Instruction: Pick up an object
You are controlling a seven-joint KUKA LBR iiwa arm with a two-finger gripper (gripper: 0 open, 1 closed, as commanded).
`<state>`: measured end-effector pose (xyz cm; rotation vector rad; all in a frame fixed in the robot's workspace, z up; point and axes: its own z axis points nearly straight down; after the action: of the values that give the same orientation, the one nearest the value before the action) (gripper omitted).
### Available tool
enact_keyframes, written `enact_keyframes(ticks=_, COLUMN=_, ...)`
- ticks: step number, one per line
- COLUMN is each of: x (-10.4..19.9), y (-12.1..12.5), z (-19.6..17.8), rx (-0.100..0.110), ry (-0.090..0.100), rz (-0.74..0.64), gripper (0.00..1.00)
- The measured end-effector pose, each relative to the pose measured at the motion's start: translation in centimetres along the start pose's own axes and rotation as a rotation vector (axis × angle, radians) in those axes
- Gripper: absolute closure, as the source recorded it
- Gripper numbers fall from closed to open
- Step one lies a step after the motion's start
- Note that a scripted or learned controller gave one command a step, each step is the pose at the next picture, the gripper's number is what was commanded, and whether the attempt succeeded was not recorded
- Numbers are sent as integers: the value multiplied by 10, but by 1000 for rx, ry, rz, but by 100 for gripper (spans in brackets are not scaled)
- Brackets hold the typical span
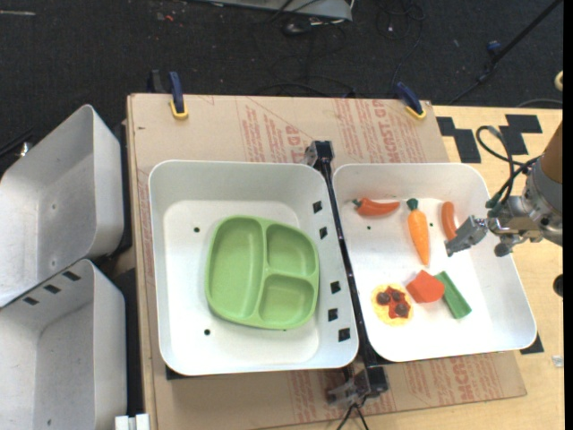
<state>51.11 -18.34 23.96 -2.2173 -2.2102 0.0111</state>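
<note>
The right bin (501, 325) holds several toy foods. There is an orange carrot (419, 233), a red chili (378, 207), a small red sausage (448, 216), a red block (426, 287), a green bar (455, 296) and a yellow disc with dark toppings (392, 303). My gripper (484, 240) hangs over the bin's right side, just right of the sausage and above the green bar. It is open, and nothing sits between its fingers.
A green divided plate (262, 271) lies in the left bin (170, 240). Two spare white bins (54, 204) stand off the bench to the left. A black divider (338, 258) runs between the two bins. Clamps (178, 106) hold the board's far edge.
</note>
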Motion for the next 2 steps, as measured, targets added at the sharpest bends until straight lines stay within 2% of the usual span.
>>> enact_keyframes(ticks=1, x=0, y=3, z=-7, rx=-12, ry=-3, rz=-4, gripper=0)
enact_keyframes(ticks=2, x=-1, y=3, z=57, rx=-7, ry=-1, rz=-2, gripper=0)
